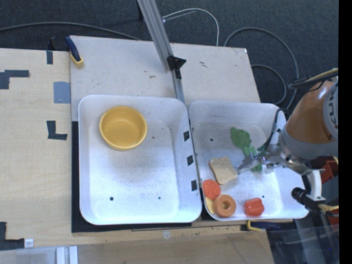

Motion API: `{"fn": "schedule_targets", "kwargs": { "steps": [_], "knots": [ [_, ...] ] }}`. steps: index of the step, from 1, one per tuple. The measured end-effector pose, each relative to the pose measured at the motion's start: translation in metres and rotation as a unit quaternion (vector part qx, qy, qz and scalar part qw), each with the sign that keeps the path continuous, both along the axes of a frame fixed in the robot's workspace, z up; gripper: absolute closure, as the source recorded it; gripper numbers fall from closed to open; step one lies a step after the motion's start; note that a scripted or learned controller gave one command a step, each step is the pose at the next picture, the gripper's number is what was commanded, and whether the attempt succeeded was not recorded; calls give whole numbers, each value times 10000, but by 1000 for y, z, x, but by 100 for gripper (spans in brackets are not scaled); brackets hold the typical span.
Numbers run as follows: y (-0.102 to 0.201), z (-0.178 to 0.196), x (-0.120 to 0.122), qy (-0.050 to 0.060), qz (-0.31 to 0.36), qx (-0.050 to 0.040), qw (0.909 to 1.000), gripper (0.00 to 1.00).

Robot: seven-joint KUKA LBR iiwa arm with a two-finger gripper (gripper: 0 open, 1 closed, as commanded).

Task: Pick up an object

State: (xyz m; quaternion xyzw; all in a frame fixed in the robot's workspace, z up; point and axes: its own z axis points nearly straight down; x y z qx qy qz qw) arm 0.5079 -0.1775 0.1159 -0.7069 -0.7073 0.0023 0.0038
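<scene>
1. The bench [137, 70] carries 2 white bins side by side; the left bin [132, 202] holds a yellow bowl [123, 127] near its far left corner, well apart from the other things.
2. The right bin [220, 114] holds the likely picks: a green piece [240, 137] near the middle, a tan slice [223, 170] just below it, then a red piece [211, 189], an orange ring [225, 205] and a red block [253, 207] along the near edge.
3. The red piece and the ring touch or nearly touch, and sit close against the wall between the bins, which I judge makes them awkward to pinch.
4. The arm [311, 122] reaches in from the right and is low in the right bin, so this looks like the approach or closing step of a pick.
5. The claw [254, 161] sits between the green piece and the tan slice, its tips at the green piece's lower end.
6. I cannot tell whether the claw is wide, narrow or holding anything; its tips are too small and blurred.
7. The green piece seems the target, since the tips lie nearest it, but nothing shows it gripped.
8. A risk: the tips may nudge the tan slice just beside them.
</scene>
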Motion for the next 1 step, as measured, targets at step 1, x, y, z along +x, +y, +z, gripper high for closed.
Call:
{"fn": "schedule_targets", "kwargs": {
  "steps": [1],
  "knots": [
    [-1, -22, 2, -53, -2, -8, 10000, 0]
  ]
}}
